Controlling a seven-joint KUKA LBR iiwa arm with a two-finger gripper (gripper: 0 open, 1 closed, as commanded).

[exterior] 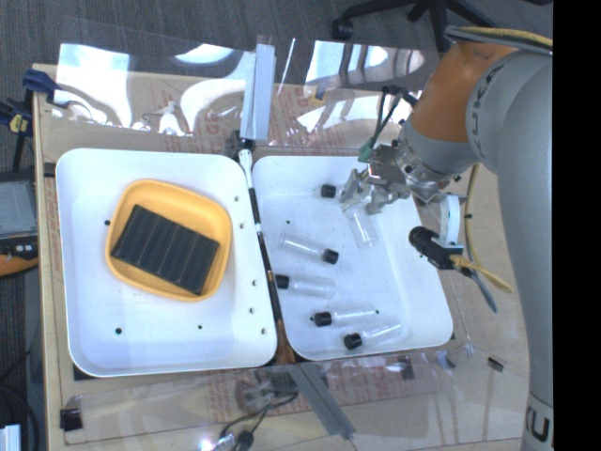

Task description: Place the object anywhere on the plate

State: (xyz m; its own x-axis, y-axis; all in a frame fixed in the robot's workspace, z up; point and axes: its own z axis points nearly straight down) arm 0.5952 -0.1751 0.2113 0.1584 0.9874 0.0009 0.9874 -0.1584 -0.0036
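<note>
In the right bin (427, 294) my gripper (364, 195) hangs low over the upper middle, the grey arm (488, 92) coming in from the right. How the jaws stand I cannot tell from this angle; a clear tube (361, 225) lies just under the tip, but I see nothing plainly clamped, so I won't call it a grasp. The objects I have to choose from are small clear vials with black caps, all in this bin: one (310, 249) near the centre, one (299, 283) by the left wall, two (346, 318) (371, 334) toward the near edge, plus a loose black cap (327, 192) close to the gripper. Over in the left bin (84, 336) sits the yellow plate (218, 216), with a dark ribbed slab (166, 248) already lying on it (not one of the vials). By my reading nothing from the right bin has reached the plate, so the task is at its start: the pick, the carry across the divider and the release are all left.
</note>
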